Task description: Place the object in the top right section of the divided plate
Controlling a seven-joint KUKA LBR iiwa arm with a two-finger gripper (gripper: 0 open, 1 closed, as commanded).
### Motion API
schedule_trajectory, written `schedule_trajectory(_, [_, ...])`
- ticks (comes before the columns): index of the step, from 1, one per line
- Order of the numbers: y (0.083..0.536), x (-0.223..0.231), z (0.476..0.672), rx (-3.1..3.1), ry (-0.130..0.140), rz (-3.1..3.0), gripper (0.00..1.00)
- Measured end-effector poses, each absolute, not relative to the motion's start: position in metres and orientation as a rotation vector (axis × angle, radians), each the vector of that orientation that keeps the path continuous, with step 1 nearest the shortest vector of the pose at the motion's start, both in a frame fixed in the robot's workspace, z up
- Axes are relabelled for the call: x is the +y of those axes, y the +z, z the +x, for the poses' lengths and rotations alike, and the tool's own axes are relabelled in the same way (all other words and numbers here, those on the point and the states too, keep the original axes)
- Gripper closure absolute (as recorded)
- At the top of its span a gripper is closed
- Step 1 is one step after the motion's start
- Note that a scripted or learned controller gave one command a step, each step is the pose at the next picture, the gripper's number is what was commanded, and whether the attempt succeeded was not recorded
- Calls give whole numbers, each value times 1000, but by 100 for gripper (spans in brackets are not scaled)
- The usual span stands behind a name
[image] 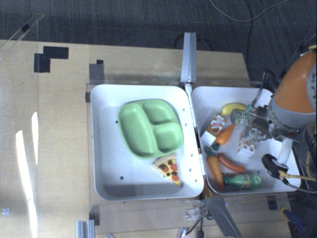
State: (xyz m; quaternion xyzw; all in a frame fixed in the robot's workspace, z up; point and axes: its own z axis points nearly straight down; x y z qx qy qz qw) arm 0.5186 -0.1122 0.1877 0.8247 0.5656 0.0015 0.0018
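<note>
A: Where is the gripper (252, 117) sitting, and what is it doing?

B: It is hanging over the right bin (198, 133), in that bin's upper middle, with the arm (297, 90) reaching in from the right. Whether it is spread, pressed together or pinching something cannot be told; it is too small and too cluttered at that spot.

A: What is lying closest to it?

B: A small can (239, 116) is sitting just to its left, a banana (233, 108) is lying beyond that toward the back wall, and a white packet (246, 147) is lying just below. Further out, a carrot (224, 135), a sausage (231, 163), a second carrot (215, 167) and a green bottle (242, 181) are crowding the front of the bin.

A: Which one is the object to move?

B: That cannot be fixed from this view; judging by position, the can is the likeliest candidate.

A: And the destination?

B: The green divided plate (150, 127) is resting in the left bin (106, 148), well apart from the gripper and directly to its left across the wall between the bins. Its top right section (159, 111) is lying nearest the divider. A pizza slice (169, 168) is sitting just below the plate.

A: So the governing relation?

B: The transfer is running leftward, over the shared wall, to the plate's near upper corner.
</note>
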Motion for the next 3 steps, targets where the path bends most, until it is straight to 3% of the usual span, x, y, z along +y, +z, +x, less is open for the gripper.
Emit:
schedule_trajectory(1, [185,-13,532,1835,6,2548,100])
schedule_trajectory(2, [185,-58,487,1953,3,2459,100])
schedule_trajectory(3, [149,-193,488,2005,3,2413,100])
